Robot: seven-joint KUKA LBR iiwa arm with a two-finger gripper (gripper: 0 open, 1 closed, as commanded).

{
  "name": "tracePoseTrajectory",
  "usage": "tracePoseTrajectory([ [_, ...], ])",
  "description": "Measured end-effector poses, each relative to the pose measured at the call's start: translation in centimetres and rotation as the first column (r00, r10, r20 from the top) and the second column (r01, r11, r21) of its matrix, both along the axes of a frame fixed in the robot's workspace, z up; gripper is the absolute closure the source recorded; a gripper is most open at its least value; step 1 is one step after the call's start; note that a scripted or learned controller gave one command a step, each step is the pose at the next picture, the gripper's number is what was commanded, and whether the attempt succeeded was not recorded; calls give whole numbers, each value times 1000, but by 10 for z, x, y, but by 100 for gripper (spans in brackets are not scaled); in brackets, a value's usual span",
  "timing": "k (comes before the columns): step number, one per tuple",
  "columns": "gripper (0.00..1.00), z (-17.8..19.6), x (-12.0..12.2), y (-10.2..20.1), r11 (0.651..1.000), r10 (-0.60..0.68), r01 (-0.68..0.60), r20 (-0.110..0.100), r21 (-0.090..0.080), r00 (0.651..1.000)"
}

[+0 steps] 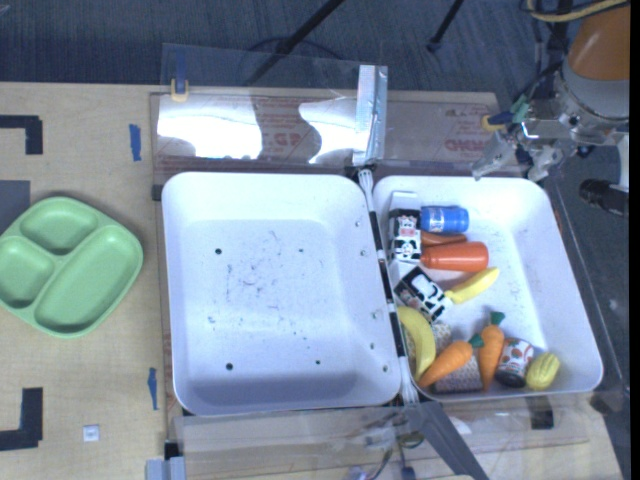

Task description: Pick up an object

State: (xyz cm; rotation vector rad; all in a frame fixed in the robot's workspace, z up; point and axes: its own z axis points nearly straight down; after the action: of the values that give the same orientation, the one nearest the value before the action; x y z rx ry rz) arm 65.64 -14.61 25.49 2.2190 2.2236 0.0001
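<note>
1. Objects for picking all lie in the right bin (560,268): a blue can (444,218), an orange-red bottle (455,256), a black-and-white carton (405,236), a second patterned piece (424,290), a banana (418,338), two carrots (445,360), a small yellow lemon-like item (543,370) and a little jar (513,360).
2. I see the gripper (520,148) above the far right corner of this bin, outside its rim, well apart from every object.
3. I cannot tell from this view if its pincer is apart or together; nothing is visible between it.
4. The left bin (200,218) holds nothing, and a green divided plate (65,266) rests on the bench beside it.
5. My judgement: the task is at its start. No object is lifted; the approach, descent, grasp and lift are all left to do.
</note>
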Motion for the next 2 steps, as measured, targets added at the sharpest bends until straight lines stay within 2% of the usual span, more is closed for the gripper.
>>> tracePoseTrajectory([
  [1,0,-93,-29,-19,980,200,-200,2,0,980],
  [2,0,-143,-54,-19,943,332,-332,24,-9,943],
])
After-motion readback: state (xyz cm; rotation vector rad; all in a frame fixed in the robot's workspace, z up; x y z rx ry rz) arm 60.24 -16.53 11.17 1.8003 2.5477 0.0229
